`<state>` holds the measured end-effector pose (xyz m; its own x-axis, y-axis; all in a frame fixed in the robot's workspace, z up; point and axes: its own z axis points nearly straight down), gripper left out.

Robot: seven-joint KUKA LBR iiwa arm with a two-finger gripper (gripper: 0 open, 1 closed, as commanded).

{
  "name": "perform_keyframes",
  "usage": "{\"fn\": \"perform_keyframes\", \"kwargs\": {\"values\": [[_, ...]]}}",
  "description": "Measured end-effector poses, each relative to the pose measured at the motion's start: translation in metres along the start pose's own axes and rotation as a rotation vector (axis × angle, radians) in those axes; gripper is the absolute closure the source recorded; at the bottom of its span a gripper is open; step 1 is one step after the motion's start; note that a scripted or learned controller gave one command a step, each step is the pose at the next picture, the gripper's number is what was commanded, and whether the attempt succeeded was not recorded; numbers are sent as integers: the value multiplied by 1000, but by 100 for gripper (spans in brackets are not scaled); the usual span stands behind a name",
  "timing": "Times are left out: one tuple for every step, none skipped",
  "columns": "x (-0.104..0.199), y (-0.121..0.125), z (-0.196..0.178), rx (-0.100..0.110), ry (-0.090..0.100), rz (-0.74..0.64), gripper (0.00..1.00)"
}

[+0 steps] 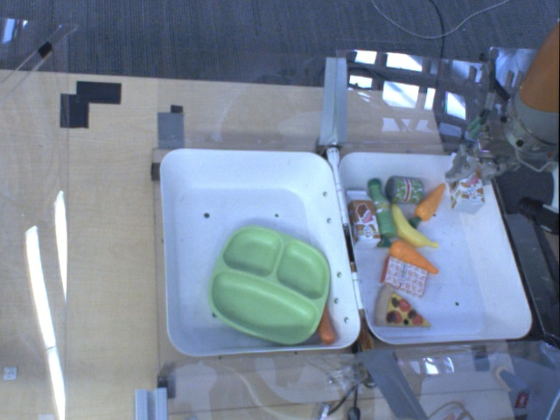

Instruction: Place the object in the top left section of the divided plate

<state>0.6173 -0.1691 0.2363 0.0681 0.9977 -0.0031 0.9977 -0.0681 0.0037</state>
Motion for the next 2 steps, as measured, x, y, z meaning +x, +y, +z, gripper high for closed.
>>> {"fn": "perform_keyframes", "kwargs": {"values": [[-19,-51,66,6,3,310,100],[-17,-109,81,7,2,425,100]]}}
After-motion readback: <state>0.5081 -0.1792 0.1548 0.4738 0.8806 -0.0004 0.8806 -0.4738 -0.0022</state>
